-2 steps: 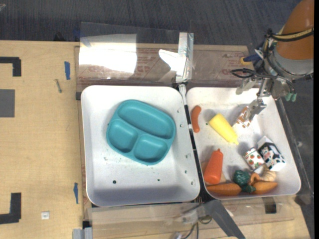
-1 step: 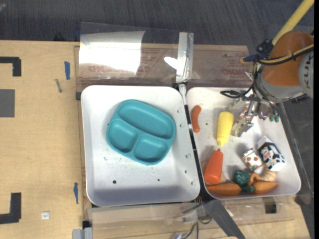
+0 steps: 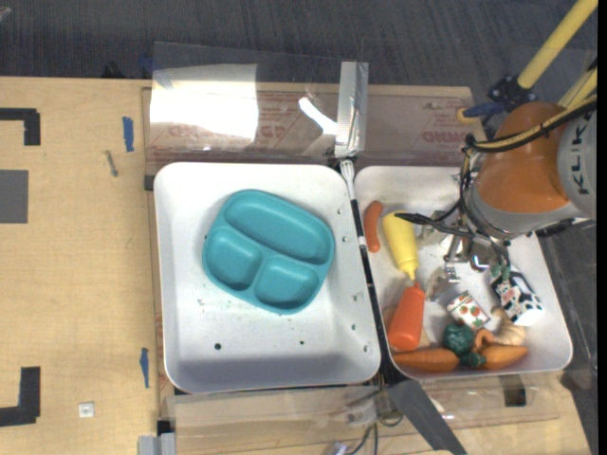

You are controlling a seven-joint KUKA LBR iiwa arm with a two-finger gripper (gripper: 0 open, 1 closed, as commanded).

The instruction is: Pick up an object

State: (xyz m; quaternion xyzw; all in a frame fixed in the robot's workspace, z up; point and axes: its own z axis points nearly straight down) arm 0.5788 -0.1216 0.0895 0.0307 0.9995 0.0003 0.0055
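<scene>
Down in the right half of the frame, the gripper [image 3: 462,259] hangs over the right bin [image 3: 555,344], and whether its metal fingers are spread or pinched together I cannot tell; cables and glare muddle that spot. Nothing visibly sits between them, so no catch to call yet.

Just left of the gripper lies the yellow mustard bottle [image 3: 402,245], slanting down the frame, its cap end toward the top. It looks smooth and rounded, likely a slippery target. Beside it, hard against the bin's left wall, is a small sausage [image 3: 374,227]. Below the mustard, the orange-red bottle [image 3: 408,318] leans with its narrow end up. Along the bottom rim a carrot [image 3: 427,357] lies flat, with a dark green broccoli piece [image 3: 462,337] next to it and a second orange piece [image 3: 501,354] off to the right. A small white carton with red marks [image 3: 464,309] sits directly under the gripper, and a black-and-white toy [image 3: 513,297] just right of that.

Everything is heaped at the bin's lower end, touching or nearly so, which is why the gripper hovers mid-bin: my read is it is lining up on the carton or the mustard, the nearest pieces.

Out further, the orange band [image 3: 524,159] of the arm fills the upper right. Across in the left bin [image 3: 180,273], a teal divided plate [image 3: 268,249] rests alone near centre.
</scene>
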